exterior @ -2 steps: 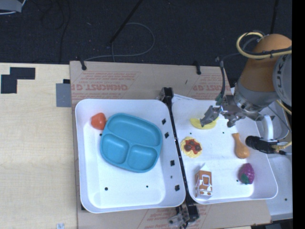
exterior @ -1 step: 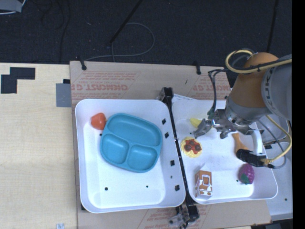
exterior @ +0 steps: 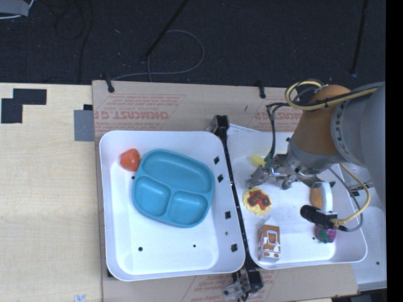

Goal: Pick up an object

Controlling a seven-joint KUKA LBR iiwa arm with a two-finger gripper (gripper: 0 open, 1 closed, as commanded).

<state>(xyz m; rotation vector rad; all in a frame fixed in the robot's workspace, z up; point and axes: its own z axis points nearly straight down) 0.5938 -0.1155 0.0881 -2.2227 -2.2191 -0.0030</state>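
**White bins on a cardboard-lined bench, robot arm over the right one**

Pale wood forms the bench (exterior: 44, 219), which fills the lower left of what we see. A few black and grey patches (exterior: 25, 102) are stuck on it near the top. Behind the bench lies dark carpet (exterior: 264, 36), with thin cables (exterior: 182, 43) looping across it. A brown cardboard sheet (exterior: 164, 102) with red printing sits under two shallow white bins placed side by side.

In the left bin (exterior: 126, 257) we find a blue plate (exterior: 173, 187) with three compartments. It lies flat and a little turned, taking up much of the floor. Just beside its upper left edge rests a small orange-red ball (exterior: 130, 160).

The grey arm (exterior: 359, 131), with its orange band (exterior: 318, 131), reaches in from the right over the right bin (exterior: 296, 247). Its gripper (exterior: 269, 172) hangs low at the upper left of that bin. We cannot tell whether it is apart or together, and we see nothing clamped in it.

A small yellow piece (exterior: 257, 160) lies just beside the gripper, toward the bin's far wall. A round yellow disc (exterior: 257, 201) with red and dark spots lies just below the gripper. Nearer the front wall stands an orange and white carton (exterior: 269, 241). Toward the right of the bin are a small orange oblong (exterior: 316, 198) and, lower down, a purple and green thing (exterior: 326, 234) too small for us to make out.
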